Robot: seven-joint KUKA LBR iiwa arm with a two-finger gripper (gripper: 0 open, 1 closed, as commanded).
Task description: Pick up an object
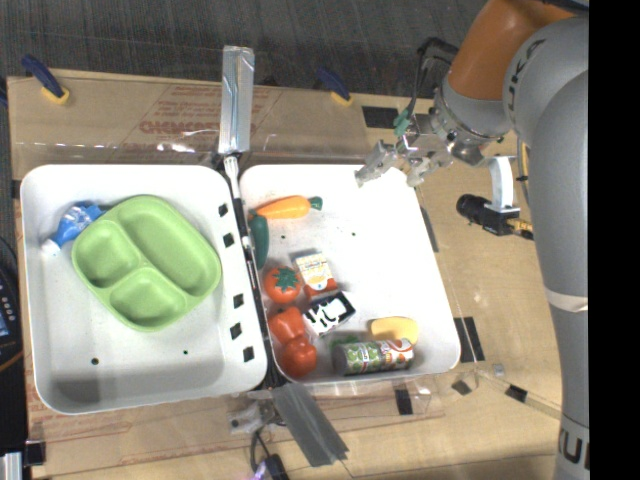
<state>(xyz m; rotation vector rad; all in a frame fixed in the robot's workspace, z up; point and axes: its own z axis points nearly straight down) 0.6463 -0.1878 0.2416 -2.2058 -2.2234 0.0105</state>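
Wooden counter point(500, 298), pale brown, under a dark ribbed backdrop along the top of the frame; blue clamps point(45, 78) on its far edge.

Left bin point(120, 378), white, shallow, centre-left of frame. Contents: a green divided plate point(146, 259) with three compartments, lying in the upper half; a blue item point(72, 220) just beside the plate's upper-left rim, partly hidden by it.

Right bin point(400, 238), white, touching the left bin along a central seam. Contents, mostly along its left and lower sides:
- toy carrot point(283, 206), orange with a green tip, near the upper left corner;
- dark green vegetable point(259, 236), against the left wall below the carrot;
- small orange-and-white carton point(314, 270), centre-left;
- tomato point(281, 284), red with green stem, just beside the carton;
- black-and-white card point(329, 312), below the carton;
- two red vegetables point(292, 340), stacked toward the lower left corner;
- yellow item point(393, 327), lower right;
- can point(372, 355), lying on its side along the lower wall, touching the yellow item.

Arm point(545, 78), grey with orange band, entering from the upper right of the frame. Claw point(395, 166) hovers above the upper right rim of the right bin, fingers spread wide, nothing between them, well apart from every object in the bin.
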